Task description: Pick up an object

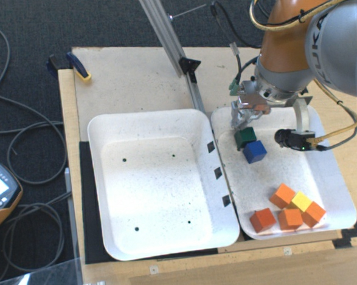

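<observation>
Two white bins on the desk (145, 275); left bin (105, 138) and right bin (334, 183) side by side. Arm comes in from the right, orange band above the wrist, hand (245, 121) low over the far end of the right bin. Cannot tell if the hand is open, closed or gripping; the tips are blurred against the block under them.

Green block (246, 136) sits right under the hand, touching or nearly touching it. Blue block (254, 151) is just beside the green one, on the near side, looks in contact with it. Cluster at the near end of the same bin, well apart from the hand: four orange blocks (284, 195) around a yellow block (301, 201).

Likely step: closing in on the green block. To do it well: centre over green alone, straddle its free sides so the blue neighbour isn't caught or shoved, go straight down, close firmly, then lift vertically. Risk: pinching an edge, or green slipping against blue.
</observation>
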Controlling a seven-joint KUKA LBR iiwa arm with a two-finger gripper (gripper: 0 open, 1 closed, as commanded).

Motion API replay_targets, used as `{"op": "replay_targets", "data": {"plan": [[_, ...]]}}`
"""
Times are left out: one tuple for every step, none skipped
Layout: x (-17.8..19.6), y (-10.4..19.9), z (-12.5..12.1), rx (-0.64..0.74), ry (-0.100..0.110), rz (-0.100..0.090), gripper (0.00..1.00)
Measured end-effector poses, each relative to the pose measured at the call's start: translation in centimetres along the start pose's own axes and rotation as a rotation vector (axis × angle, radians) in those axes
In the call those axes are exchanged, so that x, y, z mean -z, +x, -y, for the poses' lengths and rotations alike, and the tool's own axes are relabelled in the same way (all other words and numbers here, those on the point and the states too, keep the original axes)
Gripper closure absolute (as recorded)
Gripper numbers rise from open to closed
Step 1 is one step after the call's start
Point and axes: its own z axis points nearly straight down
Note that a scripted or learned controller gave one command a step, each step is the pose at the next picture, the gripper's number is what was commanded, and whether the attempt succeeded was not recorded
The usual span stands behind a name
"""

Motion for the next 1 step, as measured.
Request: {"op": "replay_targets", "data": {"plan": [[-0.37,5.19,0.83,0.001,0.000,0.000,1.00]]}}
